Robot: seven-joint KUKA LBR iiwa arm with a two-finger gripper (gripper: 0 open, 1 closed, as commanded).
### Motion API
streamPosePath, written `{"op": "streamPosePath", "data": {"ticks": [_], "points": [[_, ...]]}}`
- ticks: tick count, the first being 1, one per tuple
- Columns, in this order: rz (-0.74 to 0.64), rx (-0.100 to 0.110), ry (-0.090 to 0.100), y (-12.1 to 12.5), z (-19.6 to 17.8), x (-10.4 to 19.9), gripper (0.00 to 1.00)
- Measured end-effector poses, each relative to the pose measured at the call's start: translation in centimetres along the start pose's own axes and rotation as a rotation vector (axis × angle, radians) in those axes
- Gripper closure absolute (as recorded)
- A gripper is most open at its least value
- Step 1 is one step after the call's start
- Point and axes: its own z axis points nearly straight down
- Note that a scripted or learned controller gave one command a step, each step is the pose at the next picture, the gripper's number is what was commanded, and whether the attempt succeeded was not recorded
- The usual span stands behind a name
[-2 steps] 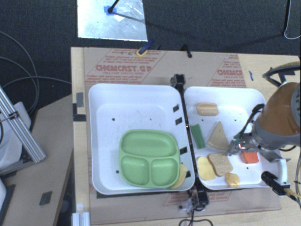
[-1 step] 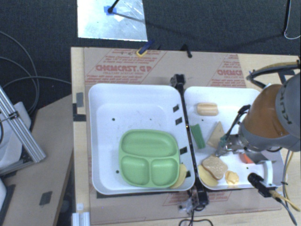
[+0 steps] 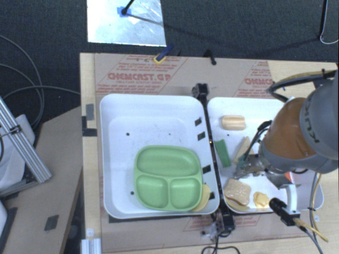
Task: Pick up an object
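Note:
The right bin [image 3: 275,106] holds several small objects. A tan bread roll [image 3: 233,122] lies at its back, and a green block [image 3: 222,152] rests by the left wall beside a pale tan stick [image 3: 242,147]. At the front lie a toast slice [image 3: 238,191] and a small yellow piece [image 3: 260,199]. My gripper [image 3: 245,168] hangs low in this bin, just above the toast slice and right beside the lower end of the tan stick. The bulky grey wrist with its orange band [image 3: 286,134] hides the bin's right half.
The left bin [image 3: 122,115] holds a green divided plate [image 3: 168,179], with a yellow object [image 3: 205,197] tucked against its front right edge. A black divider [image 3: 209,142] runs between the bins. A cable [image 3: 302,224] trails at the right front.

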Motion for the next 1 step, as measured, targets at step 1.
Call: {"op": "streamPosePath", "data": {"ticks": [1], "points": [[0.005, -0.001, -0.002, -0.04, -8.01, -4.50, 1.00]]}}
